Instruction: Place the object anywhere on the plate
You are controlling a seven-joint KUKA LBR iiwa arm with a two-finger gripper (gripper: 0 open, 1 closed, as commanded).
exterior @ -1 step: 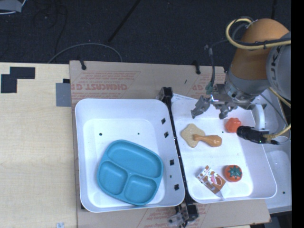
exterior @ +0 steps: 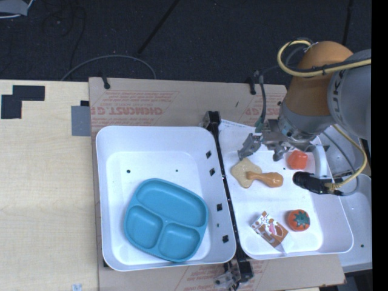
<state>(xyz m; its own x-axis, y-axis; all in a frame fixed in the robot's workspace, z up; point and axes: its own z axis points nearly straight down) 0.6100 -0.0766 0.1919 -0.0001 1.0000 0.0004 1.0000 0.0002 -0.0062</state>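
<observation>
Just below the open, empty claw (exterior: 265,146) lies the drumstick (exterior: 256,175): tan, bulbous pale end left, orange-brown handle right, flat on the right bin (exterior: 339,223) floor. Blue three-compartment plate (exterior: 165,220) sits far left-below.
</observation>
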